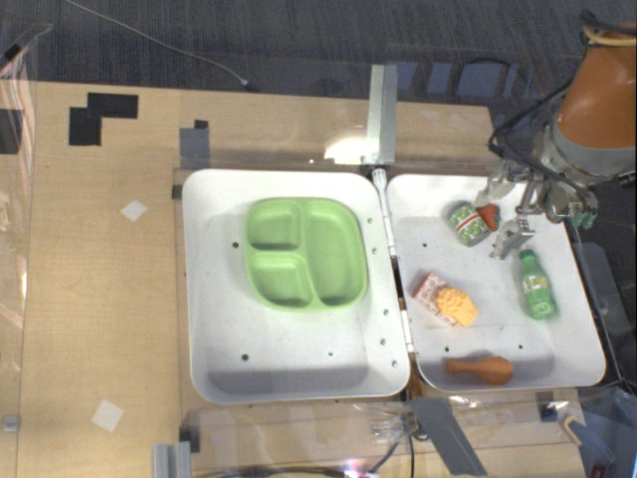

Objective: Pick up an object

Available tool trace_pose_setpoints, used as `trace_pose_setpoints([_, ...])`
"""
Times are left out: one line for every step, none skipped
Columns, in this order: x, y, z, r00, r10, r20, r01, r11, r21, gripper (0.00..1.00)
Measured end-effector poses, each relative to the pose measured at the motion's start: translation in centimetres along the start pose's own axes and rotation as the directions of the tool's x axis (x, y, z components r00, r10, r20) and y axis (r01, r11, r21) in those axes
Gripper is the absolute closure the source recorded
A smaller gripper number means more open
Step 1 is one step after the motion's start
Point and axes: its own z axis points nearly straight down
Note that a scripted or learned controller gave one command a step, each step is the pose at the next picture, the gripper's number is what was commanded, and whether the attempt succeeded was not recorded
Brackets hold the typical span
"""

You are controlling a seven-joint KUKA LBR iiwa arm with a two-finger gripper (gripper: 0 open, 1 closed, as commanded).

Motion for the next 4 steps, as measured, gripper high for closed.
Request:
trace_pose_setpoints([1.2, 2.2, 11.2, 0.981, 0.194, 0.011, -0.194, 0.981, -0.001, 0.0])
trace_pose_setpoints([0.8, 2.3, 9.7, 0.982, 0.187, 0.024, -0.187, 0.982, 0.0, 1.0])
trace_pose_setpoints([4.7, 5.8, 2.5, 0.844, 0.536, 0.002, -0.536, 0.844, -0.002, 1.0])
trace_pose_setpoints([10.3, 13.6, 1.1, 0.612, 0.791, -0.004, -0.791, 0.612, 0.0, 1.0])
